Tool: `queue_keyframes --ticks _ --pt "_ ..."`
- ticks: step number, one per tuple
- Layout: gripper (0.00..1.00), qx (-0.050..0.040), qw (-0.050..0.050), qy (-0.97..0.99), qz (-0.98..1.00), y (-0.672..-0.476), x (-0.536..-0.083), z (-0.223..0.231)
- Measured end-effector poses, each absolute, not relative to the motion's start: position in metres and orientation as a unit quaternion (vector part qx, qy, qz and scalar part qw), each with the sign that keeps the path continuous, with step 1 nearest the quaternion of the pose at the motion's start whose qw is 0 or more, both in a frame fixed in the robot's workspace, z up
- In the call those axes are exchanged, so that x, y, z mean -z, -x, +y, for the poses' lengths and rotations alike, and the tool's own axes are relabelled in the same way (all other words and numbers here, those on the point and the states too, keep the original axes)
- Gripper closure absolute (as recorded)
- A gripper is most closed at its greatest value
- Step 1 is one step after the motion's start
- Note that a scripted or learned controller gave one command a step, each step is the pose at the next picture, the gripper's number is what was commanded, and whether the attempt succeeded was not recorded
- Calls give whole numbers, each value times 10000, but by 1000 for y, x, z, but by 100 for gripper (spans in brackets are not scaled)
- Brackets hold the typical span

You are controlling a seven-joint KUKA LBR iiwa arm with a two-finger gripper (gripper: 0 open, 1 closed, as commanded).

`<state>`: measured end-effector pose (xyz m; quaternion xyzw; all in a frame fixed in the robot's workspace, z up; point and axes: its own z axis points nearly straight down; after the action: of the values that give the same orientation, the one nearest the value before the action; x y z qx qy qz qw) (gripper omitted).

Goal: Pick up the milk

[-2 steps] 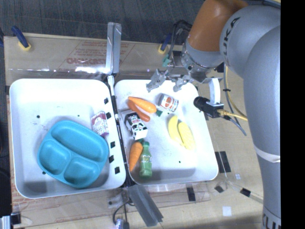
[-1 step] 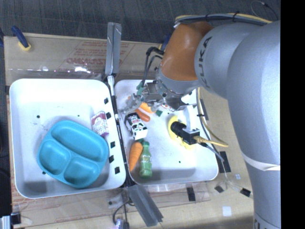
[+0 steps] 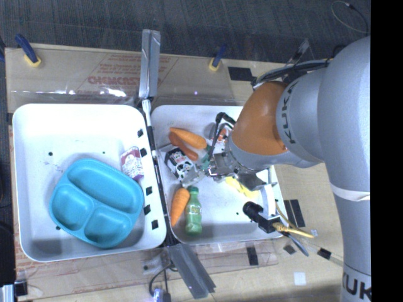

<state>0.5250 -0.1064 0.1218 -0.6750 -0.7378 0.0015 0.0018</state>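
Observation:
A small black-and-white carton (image 3: 177,160), which I take for the milk, lies in the right bin (image 3: 220,115) near its left wall. My gripper (image 3: 203,167) hangs low over that bin, just right of the carton, its tip close to the carton's lower right corner. The wrist and orange band cover the bin's middle and right part. Nothing shows as held.
Around the carton lie an orange sausage (image 3: 187,137) behind it, and a carrot (image 3: 179,206) and green bottle (image 3: 192,211) in front. A yellow piece (image 3: 235,185) peeks from under the wrist. The left bin (image 3: 38,131) holds a blue divided plate (image 3: 96,200) and a white-and-maroon pack (image 3: 132,163).

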Motion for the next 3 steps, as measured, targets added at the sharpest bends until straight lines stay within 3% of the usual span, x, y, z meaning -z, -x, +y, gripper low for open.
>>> queue_keyframes --ticks 1,2,3 --pt "0 -11 17 7354 -6776 -575 -91 -95" --pt "100 -22 29 7343 -6788 -574 -100 -95" --pt "0 -23 26 7342 -6790 -574 -101 -95"
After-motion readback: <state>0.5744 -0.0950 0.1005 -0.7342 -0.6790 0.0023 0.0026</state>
